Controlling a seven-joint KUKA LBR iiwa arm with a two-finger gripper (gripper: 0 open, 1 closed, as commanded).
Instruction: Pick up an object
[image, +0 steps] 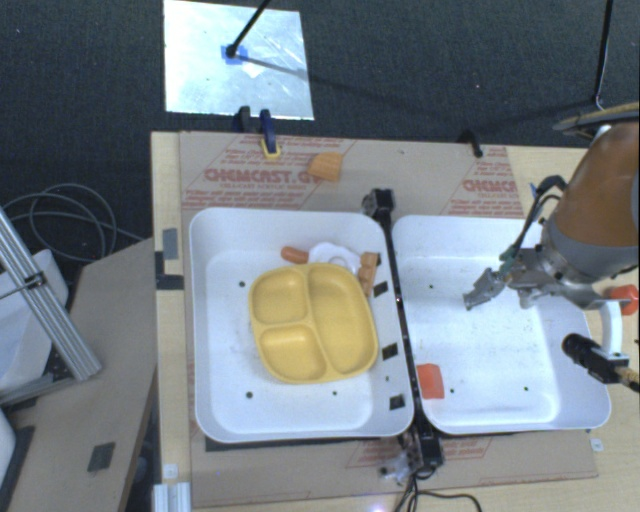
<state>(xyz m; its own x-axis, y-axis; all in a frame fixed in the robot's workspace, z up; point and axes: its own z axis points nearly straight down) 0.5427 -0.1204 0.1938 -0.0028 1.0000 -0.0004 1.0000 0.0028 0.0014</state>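
Observation:
My gripper (480, 293) hangs over the right bin (470, 405), near its middle, with its fingers pointing left and nothing visible between them. An orange-red block (429, 380) lies at the right bin's front left corner, well below and left of the gripper. In the left bin (215, 330) a yellow divided plate (311, 323) sits in the middle. Behind the plate lie an orange sausage-shaped piece (295, 255), a white object (335, 255) and a small tan piece (368, 267).
A tan block (325, 166) rests on the cardboard behind the left bin. A black divider (392, 300) runs between the bins. A blue and yellow clamp (266, 132) grips the board's back edge. Cables and a metal frame stand at the left.

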